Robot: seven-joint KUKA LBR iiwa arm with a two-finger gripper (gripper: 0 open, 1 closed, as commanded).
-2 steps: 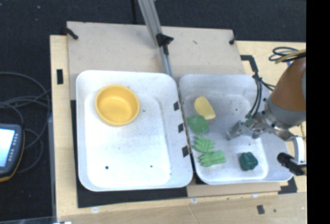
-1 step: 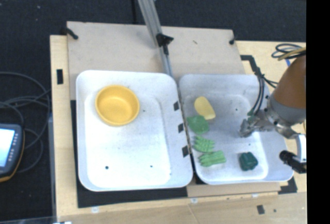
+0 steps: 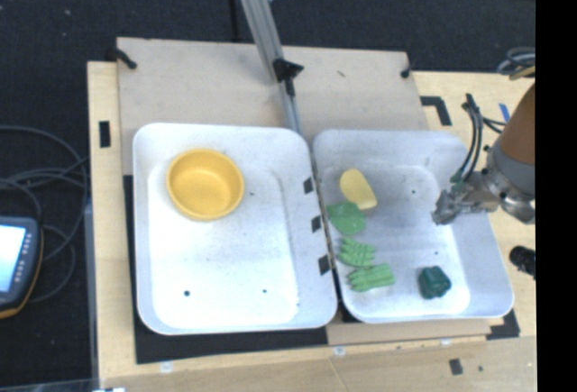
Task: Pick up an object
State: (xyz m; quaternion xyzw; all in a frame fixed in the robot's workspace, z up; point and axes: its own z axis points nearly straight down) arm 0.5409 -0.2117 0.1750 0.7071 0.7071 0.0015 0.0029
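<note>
Wooden bench (image 3: 207,79) bears two white bins, left bin (image 3: 149,228) beside right bin (image 3: 478,268).

The arm (image 3: 516,147) is cut off at three o'clock, so just its orange band and grey wrist are in frame. The gripper (image 3: 446,212) is too small and blurred to tell how its fingers stand. At nine o'clock a screen device (image 3: 16,257) is cropped by the left edge. The metal pole (image 3: 257,7) runs out of frame at twelve o'clock.

The arm (image 3: 516,156) reaches in from the right, wrist lowered.
</note>
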